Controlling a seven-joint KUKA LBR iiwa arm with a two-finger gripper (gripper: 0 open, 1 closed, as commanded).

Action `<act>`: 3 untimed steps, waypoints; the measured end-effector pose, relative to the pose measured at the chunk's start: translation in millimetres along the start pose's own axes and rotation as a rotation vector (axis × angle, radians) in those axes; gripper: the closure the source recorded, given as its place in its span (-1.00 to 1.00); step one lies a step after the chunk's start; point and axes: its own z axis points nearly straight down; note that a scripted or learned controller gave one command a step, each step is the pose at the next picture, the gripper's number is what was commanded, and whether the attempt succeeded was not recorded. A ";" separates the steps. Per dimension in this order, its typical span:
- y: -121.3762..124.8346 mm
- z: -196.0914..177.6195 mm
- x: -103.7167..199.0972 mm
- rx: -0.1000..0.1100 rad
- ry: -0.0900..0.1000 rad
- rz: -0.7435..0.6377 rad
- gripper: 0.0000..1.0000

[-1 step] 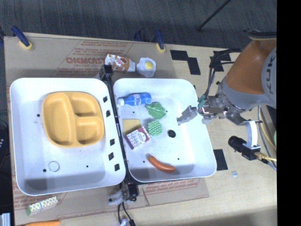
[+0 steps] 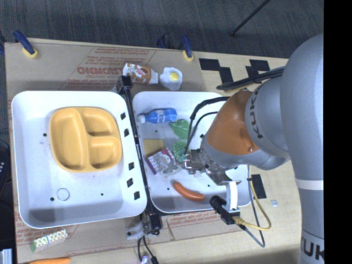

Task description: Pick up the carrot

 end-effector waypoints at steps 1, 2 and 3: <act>0.6 -10.3 -0.6 0.000 0.000 -0.003 1.00; -8.1 -104.8 -26.8 -0.005 -0.001 0.057 1.00; -4.3 -150.9 -82.4 -0.006 -0.001 0.196 1.00</act>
